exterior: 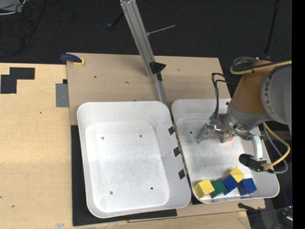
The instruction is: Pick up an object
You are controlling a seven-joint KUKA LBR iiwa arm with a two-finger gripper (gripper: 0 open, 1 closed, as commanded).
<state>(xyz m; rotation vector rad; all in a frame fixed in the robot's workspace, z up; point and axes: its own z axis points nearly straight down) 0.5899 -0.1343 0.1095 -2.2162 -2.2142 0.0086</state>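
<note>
Gripper low over far part of right bin; finger state cannot be told, nothing seen held. Blocks, yellow, green, blue, crowd near corner. Risk: closing on bare floor, or tight packing against wall blocking finger entry.

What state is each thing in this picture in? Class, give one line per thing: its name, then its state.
Gripper: low over the right bin, holding nothing that can be seen.
Yellow block: lying at the right bin's near edge, first in a row.
Green block: beside the yellow block.
Blue blocks: clustered at the row's right end.
Right bin: holds the blocks.
Left bin: bare white floor showing.
</note>
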